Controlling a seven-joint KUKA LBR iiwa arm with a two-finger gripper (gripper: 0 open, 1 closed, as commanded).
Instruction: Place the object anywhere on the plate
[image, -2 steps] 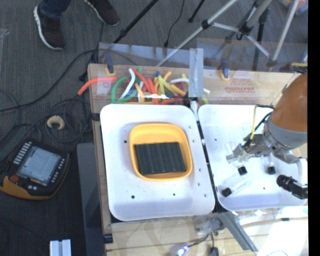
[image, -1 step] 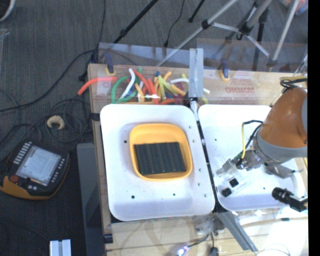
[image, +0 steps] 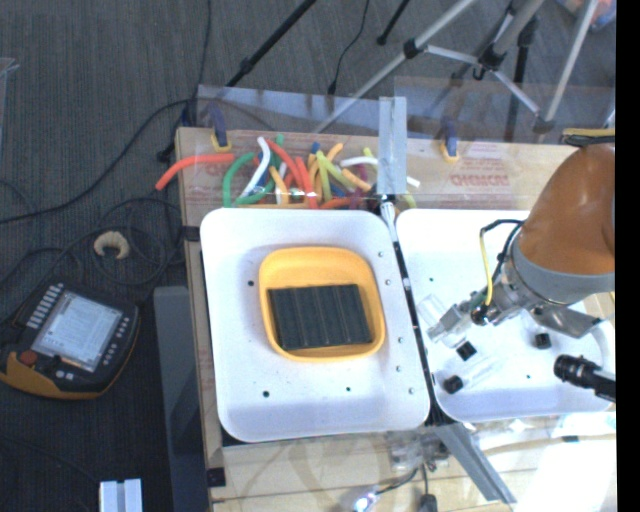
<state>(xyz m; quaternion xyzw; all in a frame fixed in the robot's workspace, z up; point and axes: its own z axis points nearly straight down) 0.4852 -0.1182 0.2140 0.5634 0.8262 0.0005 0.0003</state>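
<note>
A yellow plate with rounded corners sits in the middle of the left white bin. A dark, ribbed rectangular object lies flat on the plate and covers most of its floor. My gripper hangs over the left part of the right bin, apart from the plate and the object. The grey arm with its orange band reaches in from the right above it. Nothing shows in the gripper's grasp.
Several small black pieces lie in the right bin near the gripper. A tangle of coloured tubes lies behind the bins. A narrow divider separates the bins. A handheld pendant rests on the floor to the left.
</note>
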